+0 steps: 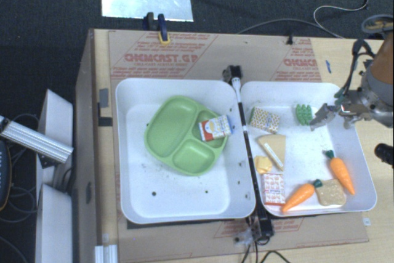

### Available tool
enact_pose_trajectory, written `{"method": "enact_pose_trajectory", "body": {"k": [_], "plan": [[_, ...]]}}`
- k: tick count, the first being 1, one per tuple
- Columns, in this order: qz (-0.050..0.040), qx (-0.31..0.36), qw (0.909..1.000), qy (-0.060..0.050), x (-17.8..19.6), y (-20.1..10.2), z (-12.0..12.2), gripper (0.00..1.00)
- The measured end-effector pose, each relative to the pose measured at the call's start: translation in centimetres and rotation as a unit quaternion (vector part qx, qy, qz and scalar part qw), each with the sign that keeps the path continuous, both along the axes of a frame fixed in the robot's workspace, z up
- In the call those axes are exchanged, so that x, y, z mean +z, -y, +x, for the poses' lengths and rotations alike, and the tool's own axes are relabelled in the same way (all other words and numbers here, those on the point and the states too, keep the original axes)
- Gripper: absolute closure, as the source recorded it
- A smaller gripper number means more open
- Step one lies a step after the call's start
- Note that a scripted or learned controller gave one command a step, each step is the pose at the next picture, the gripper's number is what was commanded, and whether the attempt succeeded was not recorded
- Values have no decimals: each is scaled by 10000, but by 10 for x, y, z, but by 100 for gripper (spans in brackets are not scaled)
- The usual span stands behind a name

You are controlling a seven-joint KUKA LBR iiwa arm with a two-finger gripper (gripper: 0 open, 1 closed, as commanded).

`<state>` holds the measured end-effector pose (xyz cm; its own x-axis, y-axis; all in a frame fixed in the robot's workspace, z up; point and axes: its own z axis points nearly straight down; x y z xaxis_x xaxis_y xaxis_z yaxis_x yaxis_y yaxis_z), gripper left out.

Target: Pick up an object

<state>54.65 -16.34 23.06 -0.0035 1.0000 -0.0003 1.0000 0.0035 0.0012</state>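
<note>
The arm enters from the right edge of the frame, and its gripper [332, 113] hangs over the upper right part of the right bin [363, 194]. Whether it is wide or narrow cannot be told from this view, and nothing is seen held in it.

Just left of the gripper lies a small green studded toy [303, 114], near the bin's upper edge. Further left is a patterned square packet [265, 119], and below it a pale wedge of toy cheese [273, 149] with a small yellow piece [263, 164] at its lower left. In the lower part of the bin sit a red-and-white patterned card [273, 188], an orange carrot [300, 195] lying at a slant, a beige slice of toy bread [330, 193], and a second carrot [341, 173] toward the right wall.

The left bin [135, 194] holds a green divided plate [178, 132], and a small red-and-white carton [215, 129] rests on the plate's right side.
</note>
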Motion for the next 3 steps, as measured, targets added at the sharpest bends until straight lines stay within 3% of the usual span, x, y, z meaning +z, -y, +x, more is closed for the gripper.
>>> {"method": "enact_pose_trajectory", "body": {"k": [1,2,3], "plan": [[-19,-4,10000,45,-141,36,-31,0],[-10,1,10000,41,-131,35,-31,100],[-8,2,10000,39,-132,35,-31,0]]}}
